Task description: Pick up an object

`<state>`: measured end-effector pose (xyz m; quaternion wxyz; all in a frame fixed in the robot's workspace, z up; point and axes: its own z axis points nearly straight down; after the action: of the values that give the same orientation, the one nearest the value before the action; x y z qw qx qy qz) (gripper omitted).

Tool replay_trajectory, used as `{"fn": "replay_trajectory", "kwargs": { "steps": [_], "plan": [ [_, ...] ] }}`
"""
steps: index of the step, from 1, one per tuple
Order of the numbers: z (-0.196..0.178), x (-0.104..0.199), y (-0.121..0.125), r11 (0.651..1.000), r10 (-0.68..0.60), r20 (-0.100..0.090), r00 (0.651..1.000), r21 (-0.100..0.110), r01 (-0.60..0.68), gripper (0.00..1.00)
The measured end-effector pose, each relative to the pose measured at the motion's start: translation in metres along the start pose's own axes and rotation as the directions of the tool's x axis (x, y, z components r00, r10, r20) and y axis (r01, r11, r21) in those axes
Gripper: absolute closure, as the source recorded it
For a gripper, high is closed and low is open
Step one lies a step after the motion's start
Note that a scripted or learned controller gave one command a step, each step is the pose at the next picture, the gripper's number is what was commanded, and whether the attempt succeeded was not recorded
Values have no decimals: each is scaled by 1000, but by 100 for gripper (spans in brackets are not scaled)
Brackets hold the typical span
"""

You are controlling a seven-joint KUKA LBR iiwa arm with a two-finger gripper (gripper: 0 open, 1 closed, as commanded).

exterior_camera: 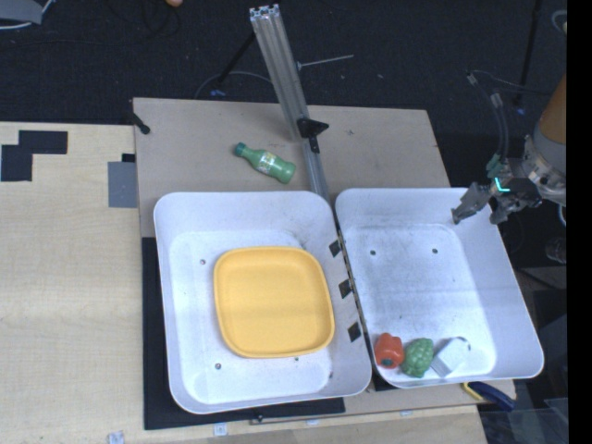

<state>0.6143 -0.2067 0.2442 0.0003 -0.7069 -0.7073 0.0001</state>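
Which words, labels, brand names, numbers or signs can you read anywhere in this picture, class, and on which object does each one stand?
None can be read.
green bottle: it has a pale label band, too small and blurred to read.
yellow plate: plain, with no marking visible.
red, green and white items in the right bin: no lettering can be made out.
hand: a small teal light, no text.

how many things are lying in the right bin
3, bunched at the near edge of the right bin: a red-orange item at left, a green item beside it, a white-grey item at right. Smaller ones could hide behind them.
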Motion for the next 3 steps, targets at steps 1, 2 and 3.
{"fn": "replay_trajectory", "kwargs": {
  "steps": [1,2,3],
  "plan": [
    [0,0,0,1000,0,0,1000,0,0,0],
    [43,-1,-2,1000,0,-1,1000,3,0,0],
    [98,9,-4,1000,1,-1,1000,4,-1,0]
  ]
}}
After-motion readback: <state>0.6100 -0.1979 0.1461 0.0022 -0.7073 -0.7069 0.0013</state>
